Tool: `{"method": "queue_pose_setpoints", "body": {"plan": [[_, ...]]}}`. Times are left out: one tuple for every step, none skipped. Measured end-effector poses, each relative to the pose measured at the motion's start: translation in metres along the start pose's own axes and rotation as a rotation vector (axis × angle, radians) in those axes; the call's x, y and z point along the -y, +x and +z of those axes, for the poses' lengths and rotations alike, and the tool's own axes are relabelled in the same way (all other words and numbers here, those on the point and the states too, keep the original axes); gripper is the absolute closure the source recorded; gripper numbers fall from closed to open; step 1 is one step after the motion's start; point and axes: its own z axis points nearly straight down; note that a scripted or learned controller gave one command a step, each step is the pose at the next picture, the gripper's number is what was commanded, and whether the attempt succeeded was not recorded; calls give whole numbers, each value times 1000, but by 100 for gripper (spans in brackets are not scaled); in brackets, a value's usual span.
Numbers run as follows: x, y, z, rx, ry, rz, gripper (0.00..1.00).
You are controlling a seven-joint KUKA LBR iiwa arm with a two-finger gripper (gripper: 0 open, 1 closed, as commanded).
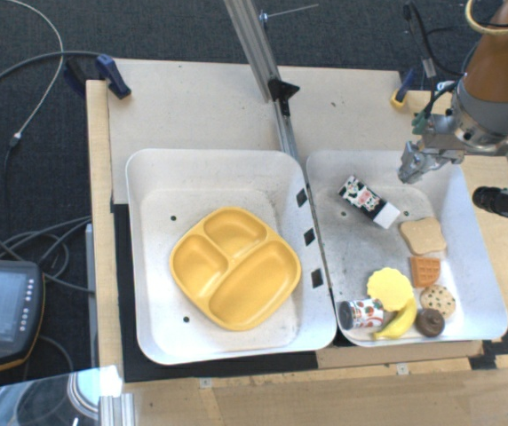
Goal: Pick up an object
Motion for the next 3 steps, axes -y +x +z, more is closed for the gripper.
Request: {"method": "queue_pose_setpoints", "body": {"plan": [[29,25,117,-1,12,4,100],[27,24,112,2,1,4,0],[26,24,100,1,-1,4,100]]}}
